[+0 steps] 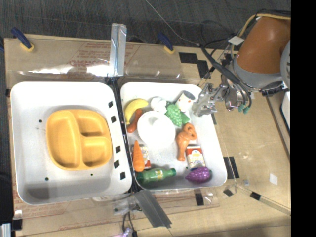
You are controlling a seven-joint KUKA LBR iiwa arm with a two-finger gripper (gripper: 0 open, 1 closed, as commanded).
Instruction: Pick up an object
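Observation:
The right bin (217, 147) holds many toy foods: a yellow banana (134, 107), a white plate (155, 128), a green broccoli-like piece (177, 115), an orange chicken leg (185, 138), a carrot (138, 157), a green bottle (155, 175), purple grapes (198, 174), a small red-labelled jar (195, 157) and a white cup (185, 100). My gripper (203, 105) hangs over the bin's upper right corner, just right of the white cup, with nothing seen between its fingers.
The left bin (24, 132) holds a yellow divided tray (79, 137). A metal divider post (117, 48) stands between the bins at the back. Cables run across the bench behind the right bin. The arm's orange band (261, 43) fills the upper right.

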